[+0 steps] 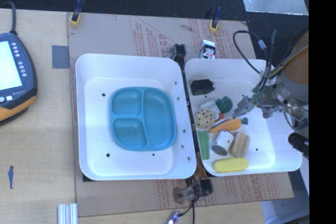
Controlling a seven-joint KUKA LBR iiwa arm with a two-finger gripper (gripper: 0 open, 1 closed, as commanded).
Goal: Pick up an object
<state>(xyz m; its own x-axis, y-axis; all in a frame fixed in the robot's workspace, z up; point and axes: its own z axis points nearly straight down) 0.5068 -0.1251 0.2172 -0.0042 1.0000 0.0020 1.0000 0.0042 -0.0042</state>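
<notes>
Clutter packs the near-left part of the right bin: carrot just below-left of the hand, green piece beside it, can, wooden cylinder and yellow piece further below, black block up-left. Any could serve as the pick; carrot lies closest. Hand hangs low over the pile, presumably lining up a grab, nothing visibly between its tips; whether it is clenched or released I cannot tell, the metalwork blurs together. Blue divided plate sits alone in the left bin, well left. Arm cut off at the frame's right.
</notes>
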